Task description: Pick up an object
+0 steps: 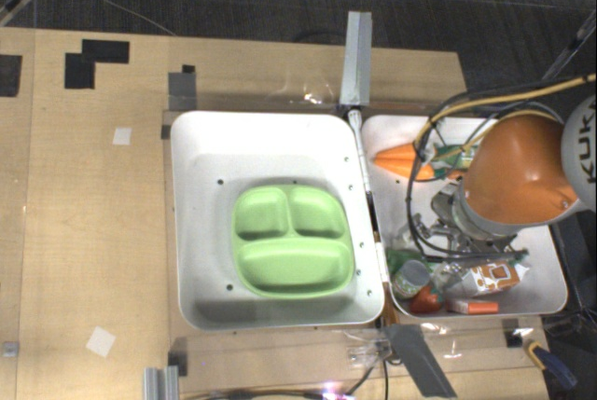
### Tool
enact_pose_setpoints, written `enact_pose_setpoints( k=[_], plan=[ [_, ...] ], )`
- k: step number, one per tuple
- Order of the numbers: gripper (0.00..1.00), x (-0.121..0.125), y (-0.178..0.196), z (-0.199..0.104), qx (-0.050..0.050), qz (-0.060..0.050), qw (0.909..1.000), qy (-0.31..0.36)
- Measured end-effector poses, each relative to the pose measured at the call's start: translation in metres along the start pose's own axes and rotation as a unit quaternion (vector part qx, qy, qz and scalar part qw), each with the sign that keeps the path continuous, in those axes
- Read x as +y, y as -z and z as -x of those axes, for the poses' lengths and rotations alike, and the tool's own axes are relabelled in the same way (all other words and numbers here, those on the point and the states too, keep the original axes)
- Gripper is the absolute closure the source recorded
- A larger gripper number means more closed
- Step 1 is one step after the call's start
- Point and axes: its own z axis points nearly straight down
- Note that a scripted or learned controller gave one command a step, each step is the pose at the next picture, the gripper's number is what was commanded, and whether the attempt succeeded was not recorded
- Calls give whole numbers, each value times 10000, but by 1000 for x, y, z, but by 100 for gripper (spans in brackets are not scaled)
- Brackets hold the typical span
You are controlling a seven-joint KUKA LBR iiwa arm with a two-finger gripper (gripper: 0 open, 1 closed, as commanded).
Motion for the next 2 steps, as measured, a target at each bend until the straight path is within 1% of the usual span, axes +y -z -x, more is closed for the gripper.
enact_pose_setpoints(
  k=[1, 2],
  plan=[
    [0, -20, -2, 26, 21, 55, 9883, 1524],
    [0, -72, -6, 84, 6, 60, 9839, 1784]
  ],
)
